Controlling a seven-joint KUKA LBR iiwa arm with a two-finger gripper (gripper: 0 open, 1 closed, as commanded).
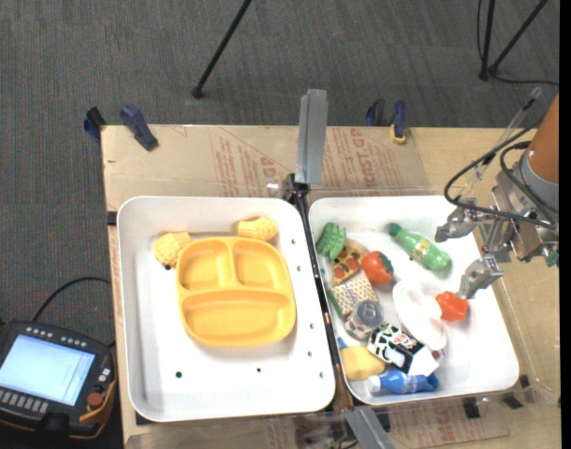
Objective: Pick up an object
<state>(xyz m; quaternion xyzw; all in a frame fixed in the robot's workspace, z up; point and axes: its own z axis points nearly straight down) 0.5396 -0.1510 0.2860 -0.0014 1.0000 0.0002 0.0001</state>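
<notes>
While the arm [546,157] reached in from the right, its gripper [475,253] hung over the right bin [505,344], near that bin's right wall. The two fingers [479,277] stood spread apart, released, with nothing between them. One finger pointed left toward the green bottle [420,248]; the other pointed down, its tip just above and beside a small red toy [452,306], which lay on the bin floor at the edge of a white plate [417,307]. I could not tell whether the tip touched the toy.

The right bin was crowded. A tomato [378,267] lay near the middle, with a green leafy toy [330,240] at the upper left and a printed card [347,263] between them. Below those sat a grey can [367,314], a black-and-white carton [395,345], a yellow lump [362,362] and a blue bottle [403,382] along the near wall. The green bottle lay tilted, well apart from the tomato.

In the left bin [145,344] a yellow divided tray [235,290] lay flat near the middle. Two yellow corn pieces touched its far rim, one [170,247] at the left corner and one [256,228] at the right.

Both bins sat on a cardboard-covered bench [211,157], with blue clamps [137,126] at its far edge. A teach pendant [47,377] lay on the carpet at the lower left.
</notes>
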